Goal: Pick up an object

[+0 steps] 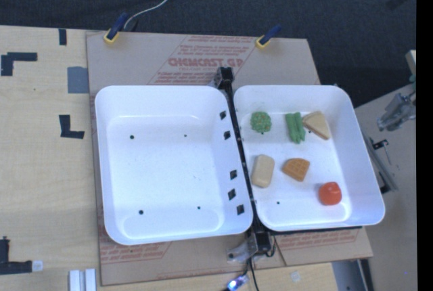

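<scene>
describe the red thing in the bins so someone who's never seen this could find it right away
Of the two white bins side by side, look in the right bin, the one holding small food-like pieces. Go to its near right corner, where the red piece lies apart from the rest. It is the one red, rounded item; its closest neighbour, the orange waffle-like piece, is flat and angular.

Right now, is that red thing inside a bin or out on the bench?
Inside. The red object lies on the floor of the right bin, near its front right corner.
</scene>
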You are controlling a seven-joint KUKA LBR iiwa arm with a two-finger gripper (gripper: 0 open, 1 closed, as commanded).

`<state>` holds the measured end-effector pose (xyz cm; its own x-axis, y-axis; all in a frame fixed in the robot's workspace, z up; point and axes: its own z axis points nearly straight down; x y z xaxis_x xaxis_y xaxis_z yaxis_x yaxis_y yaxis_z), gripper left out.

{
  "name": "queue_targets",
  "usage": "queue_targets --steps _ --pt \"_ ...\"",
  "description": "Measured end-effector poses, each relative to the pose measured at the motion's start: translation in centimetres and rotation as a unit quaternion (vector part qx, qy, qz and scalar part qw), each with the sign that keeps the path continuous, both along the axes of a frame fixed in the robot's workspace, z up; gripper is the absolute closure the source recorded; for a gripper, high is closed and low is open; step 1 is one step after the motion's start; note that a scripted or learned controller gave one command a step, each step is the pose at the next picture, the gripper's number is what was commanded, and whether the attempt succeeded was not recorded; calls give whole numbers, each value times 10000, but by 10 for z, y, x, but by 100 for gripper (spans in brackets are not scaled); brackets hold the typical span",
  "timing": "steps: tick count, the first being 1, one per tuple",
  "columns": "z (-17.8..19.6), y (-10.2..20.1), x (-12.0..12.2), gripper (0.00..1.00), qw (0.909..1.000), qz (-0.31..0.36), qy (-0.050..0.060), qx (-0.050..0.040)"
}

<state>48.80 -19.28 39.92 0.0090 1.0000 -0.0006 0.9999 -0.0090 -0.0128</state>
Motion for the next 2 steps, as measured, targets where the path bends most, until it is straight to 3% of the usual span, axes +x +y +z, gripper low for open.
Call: queue_targets --steps 1,2 --pt "-71 -32 40 100 10000 37 -32 0" --pt "-66 -31 40 0 10000 46 -61 -2"
